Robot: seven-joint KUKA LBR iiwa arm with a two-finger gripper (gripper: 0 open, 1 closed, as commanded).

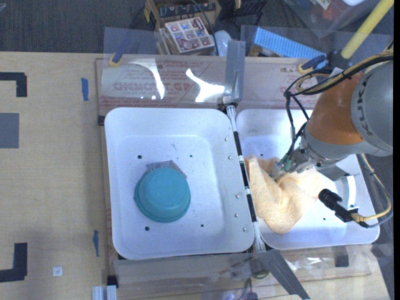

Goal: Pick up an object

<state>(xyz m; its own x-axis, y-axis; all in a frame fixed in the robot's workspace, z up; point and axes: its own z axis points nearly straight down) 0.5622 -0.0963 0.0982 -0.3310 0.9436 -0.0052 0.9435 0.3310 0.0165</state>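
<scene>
A yellow-orange cloth point(279, 199) lies crumpled in the right bin point(265, 125), against its left wall. My gripper point(289, 168) is down in that bin at the cloth's upper right edge, under the arm's orange band. Its tips touch or sink into the cloth's folds. A teal bowl point(163, 194) sits upside down in the left bin point(125, 130), with a small grey scrap point(162, 165) just behind it.
A black cable connector point(336, 205) hangs beside the arm over the right bin. A metal divider point(240, 167) runs between the bins. Boxes and clutter point(187, 30) stand beyond the bench's far edge.
</scene>
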